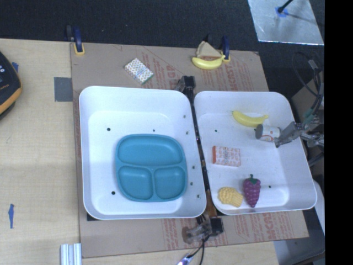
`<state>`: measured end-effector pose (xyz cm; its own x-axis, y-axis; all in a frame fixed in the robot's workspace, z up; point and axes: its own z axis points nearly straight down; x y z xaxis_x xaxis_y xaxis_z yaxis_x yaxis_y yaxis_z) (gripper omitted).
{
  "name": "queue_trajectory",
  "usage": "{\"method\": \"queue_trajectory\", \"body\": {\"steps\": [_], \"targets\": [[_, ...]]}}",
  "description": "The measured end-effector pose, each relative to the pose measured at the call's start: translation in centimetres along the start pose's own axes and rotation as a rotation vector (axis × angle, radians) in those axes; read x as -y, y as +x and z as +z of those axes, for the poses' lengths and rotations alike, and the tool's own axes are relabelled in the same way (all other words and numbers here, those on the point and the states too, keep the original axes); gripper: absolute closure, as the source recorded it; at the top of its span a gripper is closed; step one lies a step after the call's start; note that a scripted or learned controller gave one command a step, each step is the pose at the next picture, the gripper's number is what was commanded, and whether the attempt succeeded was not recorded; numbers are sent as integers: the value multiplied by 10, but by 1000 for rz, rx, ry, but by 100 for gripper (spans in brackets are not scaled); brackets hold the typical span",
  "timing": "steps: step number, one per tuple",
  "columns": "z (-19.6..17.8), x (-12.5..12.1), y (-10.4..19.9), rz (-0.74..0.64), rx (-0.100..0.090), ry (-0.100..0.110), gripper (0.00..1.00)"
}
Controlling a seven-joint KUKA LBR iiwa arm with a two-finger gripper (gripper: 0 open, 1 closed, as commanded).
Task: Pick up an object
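1. Looking down on the bench, I found my two-finger gripper [263, 132] low over the right-hand shallow white bin [295, 167], reaching in from its right rim.
2. Its tip sat just beside the small yellow plastic banana [249, 118], at the fruit's right end and slightly toward me; I could not tell how the claw stood, nor see anything in it.
3. That banana lay in the bin's far part, its long axis running left to right with a gentle curve, so I judged a grasp had to shift a little left and away.
4. Smooth, rounded and glossy, it looked apt to slip.
5. Other candidates lay well apart: a flat pale cracker packet with red print [226, 155] mid-bin, a knobbly yellow toy corn cob [230, 196] and a purple toy grape bunch [252, 190] near the front wall.
6. Left bin [96, 115]: a teal three-compartment plastic plate [150, 167].
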<state>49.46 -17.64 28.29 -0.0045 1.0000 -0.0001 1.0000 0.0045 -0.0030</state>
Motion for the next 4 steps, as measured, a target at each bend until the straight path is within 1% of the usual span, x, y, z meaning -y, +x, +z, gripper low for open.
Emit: {"method": "queue_trajectory", "body": {"steps": [1,2,3,4], "targets": [[92,-89,-12,-2,1,2,0],[177,-158,-21,-2,0,2,0],[75,-154,-36,0,1,-3,0],[158,-79,-15,-1,0,2,0]]}}
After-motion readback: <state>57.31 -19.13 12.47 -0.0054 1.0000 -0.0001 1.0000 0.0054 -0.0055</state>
